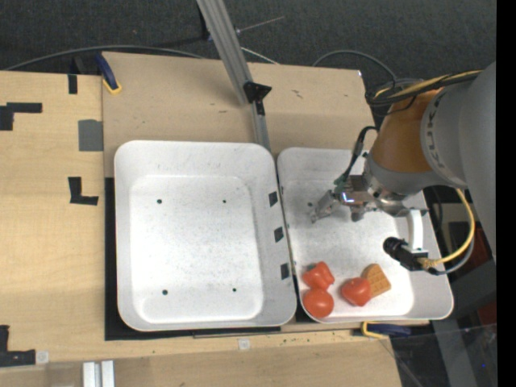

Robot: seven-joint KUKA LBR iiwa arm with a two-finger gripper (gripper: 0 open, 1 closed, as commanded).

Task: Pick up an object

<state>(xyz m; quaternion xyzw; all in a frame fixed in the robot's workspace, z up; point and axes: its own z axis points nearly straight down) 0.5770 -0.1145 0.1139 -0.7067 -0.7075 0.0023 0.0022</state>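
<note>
Three red, tomato-like objects lie along the front edge of the right bin (322, 164): one (319, 276), another (318, 302) just below it, and a third (355, 291) to their right. A tan biscuit-like block (376, 278) leans against the third. My gripper (322, 209) hangs over the middle of the right bin, well behind these objects, pointing left. Nothing shows between its fingers. They are small and dark against the bin floor.
The left bin (193, 156) sits beside the right one, with a shared raised rim between them. A metal pole (234, 55) slants across the back of the bench. Cables loop around the arm's wrist at the right.
</note>
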